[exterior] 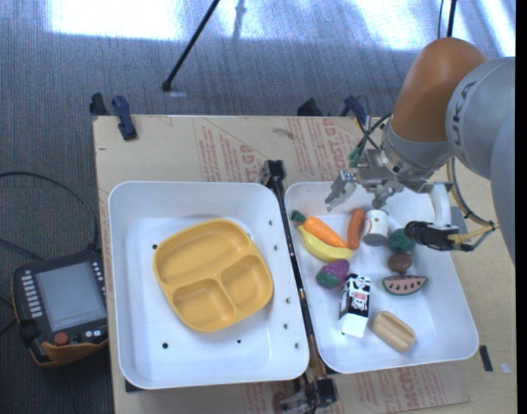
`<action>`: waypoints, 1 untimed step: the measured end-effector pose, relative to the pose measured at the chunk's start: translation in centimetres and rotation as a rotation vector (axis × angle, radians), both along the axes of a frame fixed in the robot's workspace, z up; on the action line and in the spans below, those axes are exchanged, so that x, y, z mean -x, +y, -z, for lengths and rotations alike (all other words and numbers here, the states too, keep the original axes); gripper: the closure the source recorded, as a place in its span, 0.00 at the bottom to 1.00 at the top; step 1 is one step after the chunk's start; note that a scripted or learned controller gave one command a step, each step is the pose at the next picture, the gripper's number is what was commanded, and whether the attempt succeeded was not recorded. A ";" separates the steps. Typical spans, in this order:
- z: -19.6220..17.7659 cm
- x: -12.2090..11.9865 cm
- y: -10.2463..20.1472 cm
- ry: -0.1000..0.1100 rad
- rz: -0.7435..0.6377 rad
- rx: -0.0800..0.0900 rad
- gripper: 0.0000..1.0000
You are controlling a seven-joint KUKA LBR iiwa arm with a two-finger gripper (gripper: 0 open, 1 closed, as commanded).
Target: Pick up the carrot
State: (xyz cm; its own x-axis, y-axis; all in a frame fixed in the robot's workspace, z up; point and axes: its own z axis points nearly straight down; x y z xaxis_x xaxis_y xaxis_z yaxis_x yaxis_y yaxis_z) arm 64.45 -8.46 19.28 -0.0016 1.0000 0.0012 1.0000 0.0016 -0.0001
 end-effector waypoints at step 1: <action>10.1 -0.2 0.4 -0.006 -0.048 0.000 0.00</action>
